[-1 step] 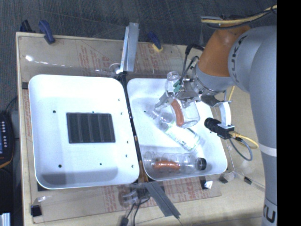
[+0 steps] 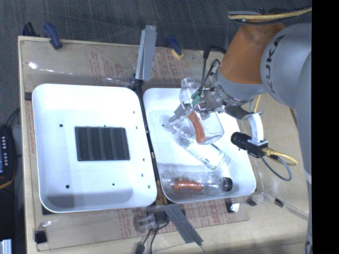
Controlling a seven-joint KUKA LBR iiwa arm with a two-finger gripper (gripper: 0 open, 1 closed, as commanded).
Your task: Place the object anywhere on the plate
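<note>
A dark ribbed rectangular plate (image 2: 102,143) lies flat in the middle of the left bin (image 2: 53,105). My gripper (image 2: 192,109) is over the upper middle of the right bin (image 2: 159,142). Right under it sits a clear plastic bottle (image 2: 211,127) with an orange-red piece (image 2: 198,128) showing at it. The gripper's body hides how it meets the bottle. A second clear bottle (image 2: 205,153) lies slanted just below the first one.
Another clear bottle (image 2: 190,184) with an orange patch and a black cap (image 2: 226,184) lies along the right bin's front wall. A small clear bottle top (image 2: 187,84) stands at that bin's back. A grey bar (image 2: 145,52) rises between the bins at the back.
</note>
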